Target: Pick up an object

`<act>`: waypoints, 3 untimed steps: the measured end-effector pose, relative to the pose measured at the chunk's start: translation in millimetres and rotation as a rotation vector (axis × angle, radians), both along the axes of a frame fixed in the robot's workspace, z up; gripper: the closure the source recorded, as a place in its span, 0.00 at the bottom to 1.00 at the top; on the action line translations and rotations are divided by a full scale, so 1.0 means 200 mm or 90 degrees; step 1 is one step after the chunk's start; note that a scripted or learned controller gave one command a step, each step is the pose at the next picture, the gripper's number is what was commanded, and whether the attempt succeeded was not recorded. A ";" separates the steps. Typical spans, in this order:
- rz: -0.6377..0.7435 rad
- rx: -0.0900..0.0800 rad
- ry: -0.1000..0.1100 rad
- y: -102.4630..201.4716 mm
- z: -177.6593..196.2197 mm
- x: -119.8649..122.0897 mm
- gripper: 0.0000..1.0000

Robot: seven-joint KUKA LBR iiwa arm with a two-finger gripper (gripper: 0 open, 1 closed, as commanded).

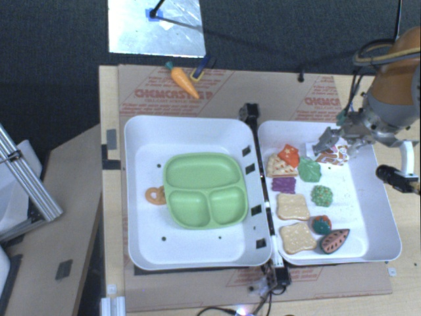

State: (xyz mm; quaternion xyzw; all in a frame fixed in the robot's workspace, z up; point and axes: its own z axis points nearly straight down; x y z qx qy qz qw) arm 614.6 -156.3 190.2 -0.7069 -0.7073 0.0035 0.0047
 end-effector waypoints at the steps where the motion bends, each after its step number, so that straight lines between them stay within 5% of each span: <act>1: 0.002 -0.001 -0.008 0.00 0.04 0.02 0.00; 3: 0.000 -0.001 -0.005 0.00 -0.48 0.05 0.00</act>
